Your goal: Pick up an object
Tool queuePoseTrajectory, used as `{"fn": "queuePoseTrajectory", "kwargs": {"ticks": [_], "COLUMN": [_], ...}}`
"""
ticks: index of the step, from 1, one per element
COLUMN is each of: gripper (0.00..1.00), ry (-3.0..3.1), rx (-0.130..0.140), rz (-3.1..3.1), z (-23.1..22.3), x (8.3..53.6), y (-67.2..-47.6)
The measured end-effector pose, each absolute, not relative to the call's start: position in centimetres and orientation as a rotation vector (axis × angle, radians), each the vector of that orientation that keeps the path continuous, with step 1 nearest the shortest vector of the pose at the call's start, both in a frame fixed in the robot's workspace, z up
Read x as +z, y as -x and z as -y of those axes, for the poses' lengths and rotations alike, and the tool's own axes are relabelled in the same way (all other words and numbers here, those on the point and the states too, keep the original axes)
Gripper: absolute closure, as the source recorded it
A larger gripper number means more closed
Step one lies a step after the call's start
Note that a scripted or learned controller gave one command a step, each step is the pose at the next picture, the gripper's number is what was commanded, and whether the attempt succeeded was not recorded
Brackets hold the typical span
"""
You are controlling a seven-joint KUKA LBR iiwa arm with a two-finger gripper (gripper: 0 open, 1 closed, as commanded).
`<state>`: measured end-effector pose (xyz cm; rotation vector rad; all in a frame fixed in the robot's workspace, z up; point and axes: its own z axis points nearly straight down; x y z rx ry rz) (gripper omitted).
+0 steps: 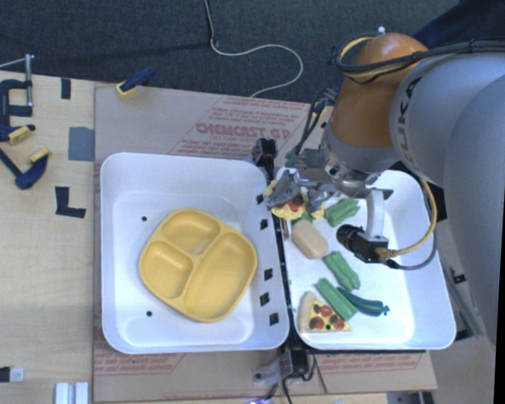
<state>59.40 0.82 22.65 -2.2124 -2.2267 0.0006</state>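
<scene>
The right bin [442, 290] holds several toy foods: a beige roll [310, 240], a pizza slice [321, 315], a green piece [343, 211] near the arm, two more green pieces [343, 269] [334, 299] and a dark teal piece [367, 305]. A small yellow and red toy [291, 211] lies at the bin's upper left, by the divider. My gripper [297, 191] hangs right over that toy, low in the bin, and the wrist hides the contact. In the left bin [118, 231] lies a yellow divided plate [199, 264].
The arm's grey body and orange band [370, 85] cover the right bin's far corner. A black cable [403, 249] loops from the wrist over the bin. Blue clamps [9, 139] sit on the bench at far left. Cardboard [181, 120] lies under both bins.
</scene>
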Motion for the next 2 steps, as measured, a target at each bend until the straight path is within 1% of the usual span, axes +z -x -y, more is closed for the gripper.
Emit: {"fn": "queuePoseTrajectory", "kwargs": {"ticks": [1, 2], "gripper": [1.0, 1.0], "ry": [2.214, 2.219], "rx": [0.001, 0.007], "rz": [2.225, 2.221], "z": [-3.5, -3.0], "x": [23.4, 21.3], "y": [-58.7, -58.6]}}
